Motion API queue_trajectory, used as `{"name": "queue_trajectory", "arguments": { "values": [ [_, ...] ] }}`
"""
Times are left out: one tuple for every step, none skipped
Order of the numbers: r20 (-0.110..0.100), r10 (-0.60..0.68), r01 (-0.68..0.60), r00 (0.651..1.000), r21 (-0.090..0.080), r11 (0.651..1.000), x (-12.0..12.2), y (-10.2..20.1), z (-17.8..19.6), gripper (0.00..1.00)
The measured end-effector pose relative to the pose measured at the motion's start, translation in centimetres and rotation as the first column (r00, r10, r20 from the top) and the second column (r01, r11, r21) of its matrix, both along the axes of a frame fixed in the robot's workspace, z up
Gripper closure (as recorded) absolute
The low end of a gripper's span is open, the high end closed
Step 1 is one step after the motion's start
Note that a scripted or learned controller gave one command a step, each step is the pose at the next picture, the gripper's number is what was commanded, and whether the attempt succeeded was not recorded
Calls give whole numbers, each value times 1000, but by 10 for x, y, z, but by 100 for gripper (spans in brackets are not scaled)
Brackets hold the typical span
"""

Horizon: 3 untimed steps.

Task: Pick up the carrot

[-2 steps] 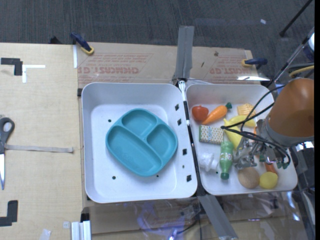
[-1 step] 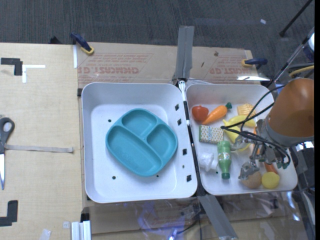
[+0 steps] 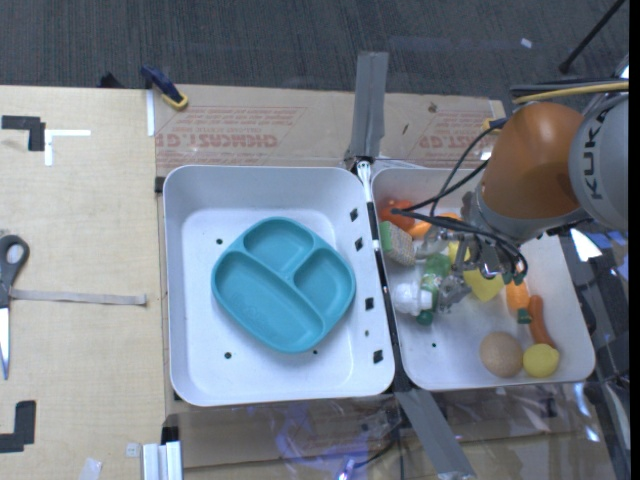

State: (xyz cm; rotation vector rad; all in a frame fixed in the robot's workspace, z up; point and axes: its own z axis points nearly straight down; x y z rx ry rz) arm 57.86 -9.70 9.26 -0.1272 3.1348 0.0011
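Observation:
The carrot (image 3: 537, 316), a small orange root, lies in the right bin (image 3: 450, 368) near its right wall, pointing toward the front. My gripper (image 3: 447, 280) hangs low over the middle of that bin, among green and white toy pieces, roughly a hand's width left of the carrot. The arm's orange band (image 3: 535, 163) and dark cables cover much of the bin's back part. From this angle nothing can be made out between the jaws.
A beige egg-shaped toy (image 3: 502, 354) and a yellow lemon (image 3: 541, 360) sit just in front of the carrot. A yellow piece (image 3: 484, 285), a white piece (image 3: 405, 294) and an orange-red piece (image 3: 404, 215) lie around the gripper. The left bin (image 3: 190, 348) holds a blue divided plate (image 3: 284, 283).

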Motion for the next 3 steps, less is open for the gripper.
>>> {"name": "queue_trajectory", "arguments": {
  "values": [
    [2, -252, 252, 968, 0, 968, 29, -12, 1, 0],
    [-5, -344, 344, 939, 0, 939, 62, -27, 1, 0],
    [-24, -479, 479, 877, -4, 878, 68, -59, -3, 0]
  ]
}}
